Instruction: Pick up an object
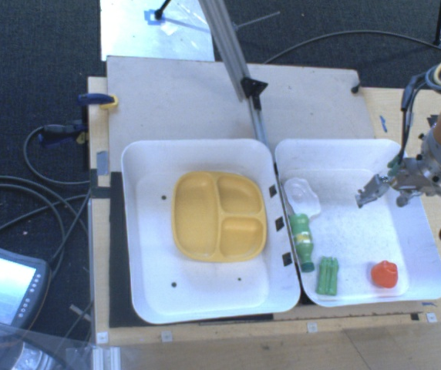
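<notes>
The right bin (344, 164) holds a green bottle with a white label (302, 241) along its left wall, a clear crumpled plastic piece (302, 196) above it, a small ribbed green object (328, 275) near the front, and an orange-red object (385, 274) at the front right. My gripper (382, 190) hangs over the right side of this bin, pointing left, with nothing visible between its fingers. It is well above and right of the green bottle, apart from every object.
The left bin (147, 206) carries a yellow three-compartment plate (219, 214). A slanted grey pole (228, 41) crosses the back of the bench and ends near the seam between the bins. Cables and a pendant lie on the floor at left.
</notes>
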`<state>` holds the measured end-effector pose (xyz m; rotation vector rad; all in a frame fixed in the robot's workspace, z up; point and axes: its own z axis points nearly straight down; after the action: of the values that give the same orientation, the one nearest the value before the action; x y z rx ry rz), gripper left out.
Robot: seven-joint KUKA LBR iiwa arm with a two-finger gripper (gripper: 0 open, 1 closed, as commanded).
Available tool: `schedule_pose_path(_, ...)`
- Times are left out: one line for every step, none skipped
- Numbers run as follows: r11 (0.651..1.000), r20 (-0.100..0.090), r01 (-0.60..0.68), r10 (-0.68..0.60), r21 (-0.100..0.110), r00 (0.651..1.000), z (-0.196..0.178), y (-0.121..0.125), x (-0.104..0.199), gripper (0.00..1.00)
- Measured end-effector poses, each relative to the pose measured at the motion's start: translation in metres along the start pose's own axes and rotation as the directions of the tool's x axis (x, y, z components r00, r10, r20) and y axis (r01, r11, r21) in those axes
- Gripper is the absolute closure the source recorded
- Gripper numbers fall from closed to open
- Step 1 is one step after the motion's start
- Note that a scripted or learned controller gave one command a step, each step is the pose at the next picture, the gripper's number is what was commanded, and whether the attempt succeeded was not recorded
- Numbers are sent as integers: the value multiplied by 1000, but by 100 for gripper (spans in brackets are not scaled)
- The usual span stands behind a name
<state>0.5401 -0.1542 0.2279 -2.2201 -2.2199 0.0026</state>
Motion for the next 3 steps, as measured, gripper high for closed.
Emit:
schedule_pose_path(1000, -1, 1, -1, 2, 1000, 63, 0, 0, 0)
schedule_pose_path(1000, -1, 0, 0, 1, 1000, 109, -9, 0, 0)
schedule_pose_path(1000, 0, 0, 0, -6, 1000, 95, -6, 0, 100)
